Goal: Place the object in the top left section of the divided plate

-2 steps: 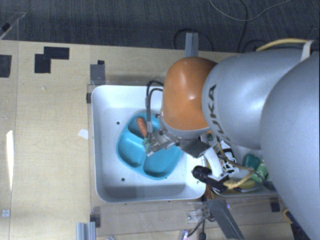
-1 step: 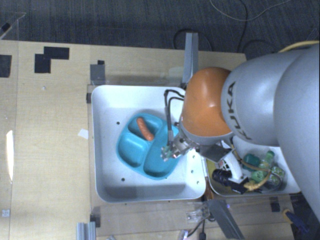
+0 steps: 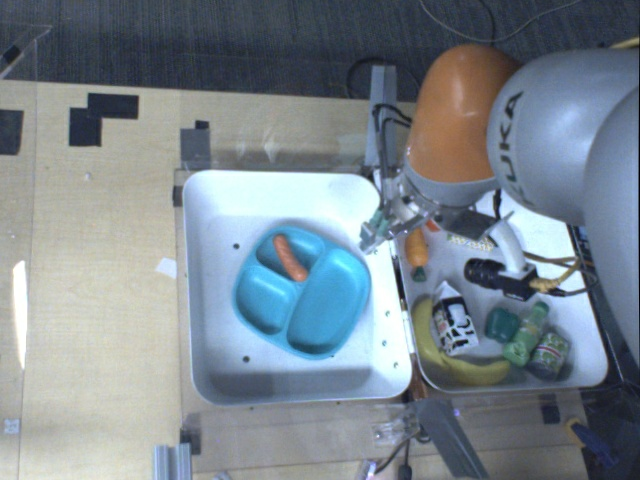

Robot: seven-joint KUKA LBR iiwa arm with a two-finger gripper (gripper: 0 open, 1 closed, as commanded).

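A blue divided plate (image 3: 335, 298) lies in the middle of the left white bin (image 3: 215, 358). A small orange sausage-shaped object (image 3: 291, 256) rests in the plate's upper-left section, lying at a slant. My gripper (image 3: 375, 233) hangs above the right edge of the left bin, up and to the right of the plate and apart from the orange object. I see nothing held at its tip.
The right bin (image 3: 590, 373) holds a banana (image 3: 455, 366), a black-and-white can (image 3: 455, 324), two green bottles (image 3: 512, 336) (image 3: 548, 353) and an orange item (image 3: 417, 254) near the divider between the bins. The big grey arm covers that bin's upper part.
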